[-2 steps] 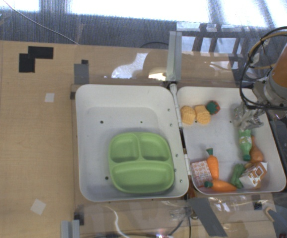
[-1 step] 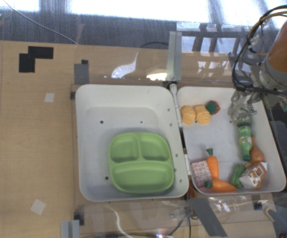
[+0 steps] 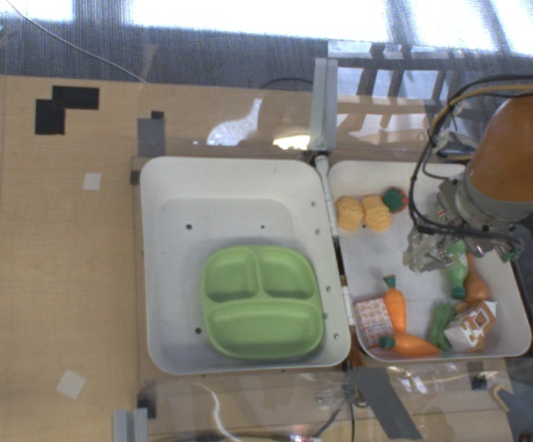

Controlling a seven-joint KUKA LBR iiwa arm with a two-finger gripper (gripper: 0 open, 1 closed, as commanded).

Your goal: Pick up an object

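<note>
The right bin (image 3: 522, 339) holds a scatter of toy food, and no one piece is marked out as the pick. Taking the bin as a clock face, two yellow corn pieces (image 3: 363, 213) lie side by side at about 10 o'clock, touching each other, with a small red-and-green piece (image 3: 394, 198) just beside them toward 11. At about 7 o'clock a small printed card (image 3: 373, 318) lies flat, and a carrot (image 3: 395, 308) stands along its right edge, green top pointing to 12. A second carrot (image 3: 413, 344) lies across the front at 6 o'clock, touching the first near its lower end. A green piece (image 3: 440, 322) sits between that carrot and a white-and-orange carton (image 3: 473, 326) at about 5 o'clock. The gripper (image 3: 436, 251) hangs near the bin's centre, reaching in from 3 o'clock under the orange-banded arm (image 3: 522, 155); whether its fingers are spread or pressed together cannot be told, and nothing is seen between them. Just right of it, toward 4 o'clock, lie another green piece (image 3: 457, 279) and an orange piece (image 3: 475, 286). The left bin (image 3: 169, 191) holds a green divided plate (image 3: 261, 300) at its 5 o'clock.
</note>
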